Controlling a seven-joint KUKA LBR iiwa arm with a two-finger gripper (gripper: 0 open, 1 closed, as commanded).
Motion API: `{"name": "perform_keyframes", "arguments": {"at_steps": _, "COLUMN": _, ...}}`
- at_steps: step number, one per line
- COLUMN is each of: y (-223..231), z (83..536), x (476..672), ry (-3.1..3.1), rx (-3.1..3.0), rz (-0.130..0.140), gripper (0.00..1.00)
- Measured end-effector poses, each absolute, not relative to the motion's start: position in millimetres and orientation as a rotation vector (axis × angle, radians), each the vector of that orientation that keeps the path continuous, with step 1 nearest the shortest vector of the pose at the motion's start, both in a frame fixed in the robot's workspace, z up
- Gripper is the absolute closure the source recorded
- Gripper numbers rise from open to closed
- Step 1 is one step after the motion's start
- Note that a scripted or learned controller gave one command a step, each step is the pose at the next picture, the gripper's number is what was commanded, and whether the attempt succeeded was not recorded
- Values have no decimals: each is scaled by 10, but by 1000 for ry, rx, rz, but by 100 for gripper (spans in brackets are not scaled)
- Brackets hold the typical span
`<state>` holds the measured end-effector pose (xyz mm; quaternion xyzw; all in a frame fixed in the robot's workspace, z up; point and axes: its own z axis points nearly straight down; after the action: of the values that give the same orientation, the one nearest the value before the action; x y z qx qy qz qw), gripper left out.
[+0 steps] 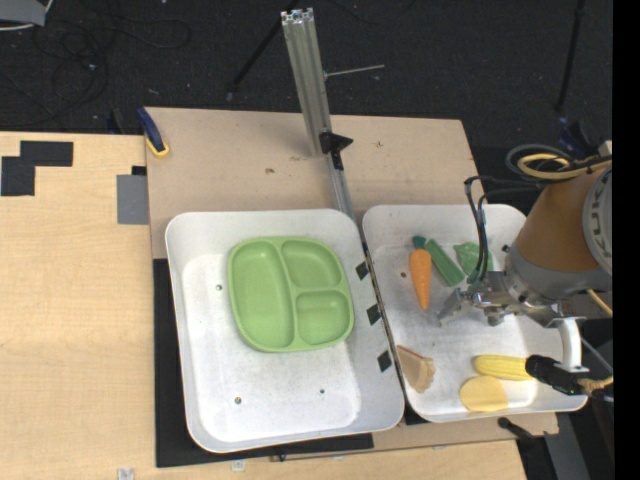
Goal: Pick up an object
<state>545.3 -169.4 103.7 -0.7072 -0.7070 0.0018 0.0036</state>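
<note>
Looking down at a slant on a brown surface (pixel 400 158) with two white bins side by side.

In the left bin (pixel 200 368), just a green plate (pixel 290 293) with three parts, lying flat near the middle. Well apart from the food.

In the right bin (pixel 440 218), all the toy food: an orange carrot (pixel 421 276) with its tip pointing to the front, a green toy (pixel 465 258) just beside the carrot's top, a tan wedge (pixel 417 370) at the front left, a long yellow piece like corn (pixel 503 367), and a round yellow piece (pixel 484 395) just in front of it. Kept inside low walls, most likely to stop things rolling off.

Reaching in from the right, the grey and orange arm (pixel 560 238), bent low to put the hand (pixel 478 303) down inside the right bin. Sitting just to the right of the carrot and close under the green toy. Nothing seen held. Hand spread or squeezed? Cannot tell; too small and shiny to make out.

Probably going for the carrot, the nearest thing. Lying loose and flat, so likely to slide or roll away with a push from one side.
</note>
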Motion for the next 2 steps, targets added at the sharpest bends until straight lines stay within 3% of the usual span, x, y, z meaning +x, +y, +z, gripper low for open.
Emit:
{"name": "perform_keyframes", "arguments": {"at_steps": 1, "y": -1695, "z": 914, "x": 5466, "ry": -2219, "rx": -2220, "rz": 0, "gripper": 0}}
{"name": "perform_keyframes", "arguments": {"at_steps": 2, "y": -1695, "z": 1033, "x": 5488, "ry": -2219, "rx": -2226, "rz": -9, "gripper": 100}}
